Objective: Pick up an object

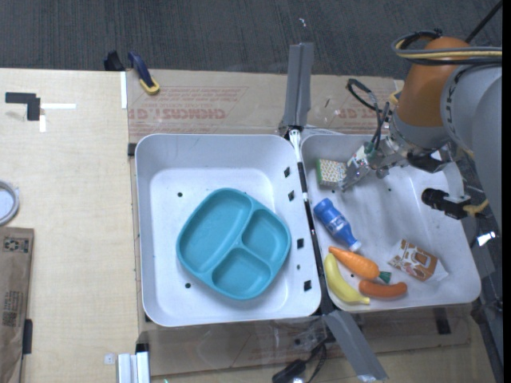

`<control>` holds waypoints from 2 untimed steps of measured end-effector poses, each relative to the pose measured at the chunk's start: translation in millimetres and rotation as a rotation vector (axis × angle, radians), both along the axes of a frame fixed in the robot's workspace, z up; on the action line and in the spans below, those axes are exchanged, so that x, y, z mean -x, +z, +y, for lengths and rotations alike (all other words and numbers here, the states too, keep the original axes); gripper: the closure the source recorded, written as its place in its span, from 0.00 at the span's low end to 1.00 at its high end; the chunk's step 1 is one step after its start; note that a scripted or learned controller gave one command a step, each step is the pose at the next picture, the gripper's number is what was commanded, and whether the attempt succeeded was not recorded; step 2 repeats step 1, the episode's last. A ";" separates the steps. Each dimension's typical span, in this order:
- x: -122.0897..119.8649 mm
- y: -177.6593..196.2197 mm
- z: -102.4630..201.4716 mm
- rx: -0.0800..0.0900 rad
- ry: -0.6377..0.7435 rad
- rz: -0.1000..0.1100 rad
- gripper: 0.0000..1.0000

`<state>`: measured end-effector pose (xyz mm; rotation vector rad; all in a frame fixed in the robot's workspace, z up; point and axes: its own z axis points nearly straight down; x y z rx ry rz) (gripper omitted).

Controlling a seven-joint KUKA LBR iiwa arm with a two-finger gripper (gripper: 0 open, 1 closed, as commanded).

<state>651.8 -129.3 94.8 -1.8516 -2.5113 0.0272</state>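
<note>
In the right bin (447,294) lie a green and white sponge (329,171), a blue bottle (335,223), an orange carrot (356,263), a yellow banana (342,286), a red-orange sausage-shaped toy (385,290) and a small printed packet (413,260). My gripper (354,174) hangs low at the back of this bin, just right of the sponge and close to it. Nothing shows as held in it. The grey arm with its orange band (423,94) reaches in from the upper right.
The left bin (152,214) holds a blue divided plate (233,243). A grey post (299,86) stands behind the seam between the bins. Cables (367,94) loop near the wrist. A blue and yellow clamp (142,73) lies on the bench at the back left.
</note>
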 end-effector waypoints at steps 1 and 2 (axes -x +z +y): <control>80.6 -2.9 11.9 -0.003 0.168 -0.028 0.00; 80.6 -2.9 11.9 -0.003 0.168 -0.028 0.00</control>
